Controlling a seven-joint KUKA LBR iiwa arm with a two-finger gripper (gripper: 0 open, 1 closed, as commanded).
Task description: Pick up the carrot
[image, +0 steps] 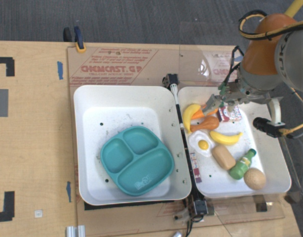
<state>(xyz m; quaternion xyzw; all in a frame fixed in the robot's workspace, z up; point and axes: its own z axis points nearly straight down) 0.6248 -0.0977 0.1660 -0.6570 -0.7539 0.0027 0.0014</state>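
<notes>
gripper (216, 102) sits low over the back of the right bin (275, 169), fingers too blurred/hidden to tell open or shut, right above the carrot (207, 123), which lies nr the bin's back-left corner btwn a curved banana (190, 115) and a second banana (226, 138). same bin also has a fried egg (201, 144), bread roll (223, 157), green bottle (241, 165) & a potato (254, 178); left bin (92, 107) holds a teal divided plate (137, 159).

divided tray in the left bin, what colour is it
Teal, a plastic divided tray with three compartments, lying in the left white bin; the camera view shows it plainly.
</notes>
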